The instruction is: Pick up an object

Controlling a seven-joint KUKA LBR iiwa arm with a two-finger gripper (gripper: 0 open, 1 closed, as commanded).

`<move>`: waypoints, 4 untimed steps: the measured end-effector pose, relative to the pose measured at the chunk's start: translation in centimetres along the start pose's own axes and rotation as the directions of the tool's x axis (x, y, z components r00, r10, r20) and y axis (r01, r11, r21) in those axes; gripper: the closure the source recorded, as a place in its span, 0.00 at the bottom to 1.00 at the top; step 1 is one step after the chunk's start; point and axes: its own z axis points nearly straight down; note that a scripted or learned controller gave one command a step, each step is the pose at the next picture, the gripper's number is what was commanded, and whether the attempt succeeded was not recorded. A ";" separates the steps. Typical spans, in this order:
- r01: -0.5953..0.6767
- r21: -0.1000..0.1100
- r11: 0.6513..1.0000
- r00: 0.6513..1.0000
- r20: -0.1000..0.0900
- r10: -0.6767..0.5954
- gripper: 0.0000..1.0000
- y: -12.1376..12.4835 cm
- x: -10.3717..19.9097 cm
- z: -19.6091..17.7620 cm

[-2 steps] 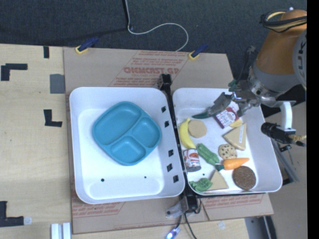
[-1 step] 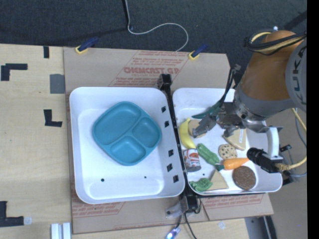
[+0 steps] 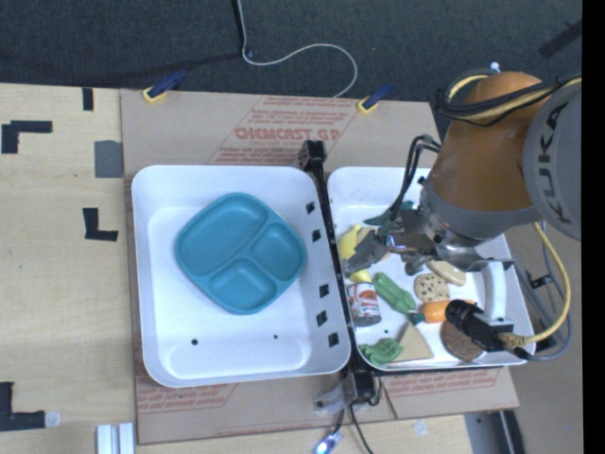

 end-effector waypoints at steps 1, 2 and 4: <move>0.001 -0.022 1.000 1.000 -0.001 -0.001 0.00 0.2 3.9 -16.9; -0.004 -0.002 1.000 1.000 0.004 0.004 1.00 0.1 3.7 -16.9; -0.001 -0.006 1.000 1.000 0.001 0.001 1.00 0.1 13.3 -26.6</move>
